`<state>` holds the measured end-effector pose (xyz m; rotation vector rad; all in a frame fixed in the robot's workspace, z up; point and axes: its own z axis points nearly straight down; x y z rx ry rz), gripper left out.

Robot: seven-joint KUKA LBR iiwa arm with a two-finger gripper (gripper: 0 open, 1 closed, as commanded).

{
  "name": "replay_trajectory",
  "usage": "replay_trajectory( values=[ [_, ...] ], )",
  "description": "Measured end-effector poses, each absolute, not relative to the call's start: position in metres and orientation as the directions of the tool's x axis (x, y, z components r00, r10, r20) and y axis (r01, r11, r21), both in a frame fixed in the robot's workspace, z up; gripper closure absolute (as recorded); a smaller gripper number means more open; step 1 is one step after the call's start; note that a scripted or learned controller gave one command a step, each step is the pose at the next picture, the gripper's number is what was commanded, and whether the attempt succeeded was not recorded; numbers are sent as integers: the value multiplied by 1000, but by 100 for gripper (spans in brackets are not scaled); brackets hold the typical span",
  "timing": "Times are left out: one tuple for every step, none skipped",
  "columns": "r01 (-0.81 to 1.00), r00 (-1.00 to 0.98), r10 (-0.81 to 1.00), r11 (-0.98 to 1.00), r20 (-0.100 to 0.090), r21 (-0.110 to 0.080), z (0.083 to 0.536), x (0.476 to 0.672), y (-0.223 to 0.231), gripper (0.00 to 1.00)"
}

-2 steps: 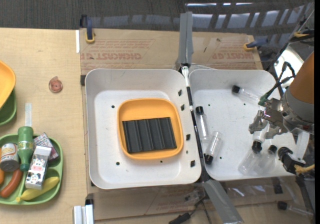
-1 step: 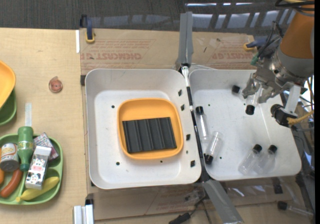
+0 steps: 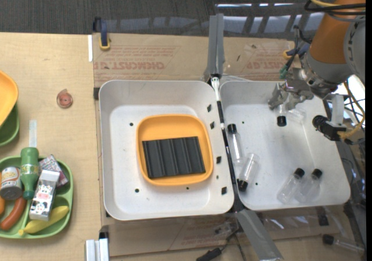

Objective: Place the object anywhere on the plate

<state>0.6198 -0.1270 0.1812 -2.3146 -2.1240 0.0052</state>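
Vials in right bin, wooden bench, carpet.

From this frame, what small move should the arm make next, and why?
Probably carry the hand leftward over the divider toward the plate. A small vial seems to hang at its tips above the right bin, while the plate sits in the left bin; whether it is truly gripped is unclear.

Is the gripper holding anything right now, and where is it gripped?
Cannot be told: the gripper hangs over the right bin with a small black-capped item just below it.
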Motion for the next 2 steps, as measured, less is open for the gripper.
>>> replay_trajectory(
  values=[
    [1000,-7,1000,7,-3,-1,213,659,-101,100],
    [982,-191,982,191,-1,-2,217,659,-91,100]
  ],
)
